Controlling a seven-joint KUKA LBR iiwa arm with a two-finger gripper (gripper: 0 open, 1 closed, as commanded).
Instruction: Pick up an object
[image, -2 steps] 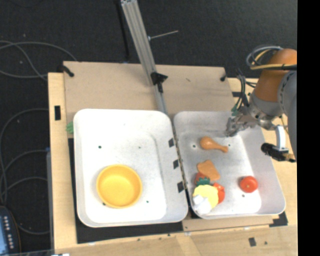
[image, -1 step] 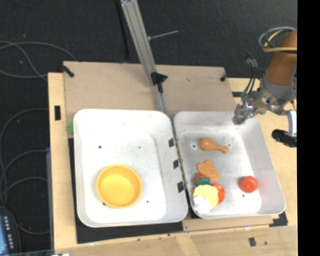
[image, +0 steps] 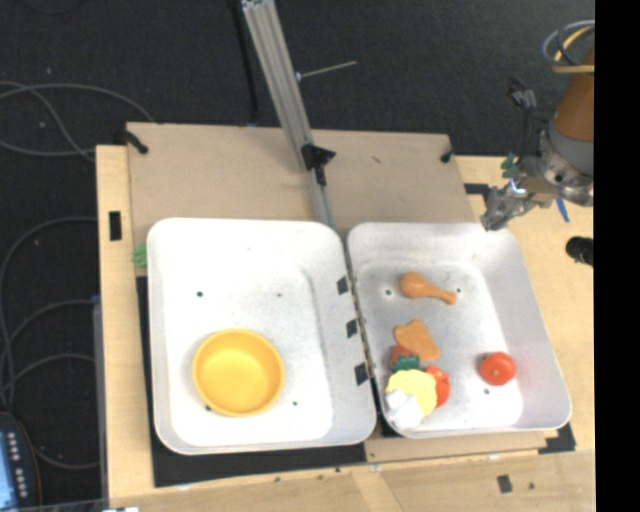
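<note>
hand (image: 497, 215) at upper right of frame, grip state unclear.
right bin (image: 520, 300): drumstick (image: 428, 289), tomato (image: 497, 369); left bin (image: 250, 260): yellow bowl (image: 238, 372).

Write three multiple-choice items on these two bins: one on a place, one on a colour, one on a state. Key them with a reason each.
1. The yellow bowl sits in:
A. the left bin
B. the right bin
C. the bench outside both bins

2. The round item near the right bin's right wall is:
A. blue
B. red
C. green

3. The hand is:
A. inside the left bin
B. pressing the bowl
C. at the right bin's far right corner

Key: 1 A, the bowl rests in the left bin's near part. 2 B, it looks tomato red. 3 C, it hangs by that corner.
</note>
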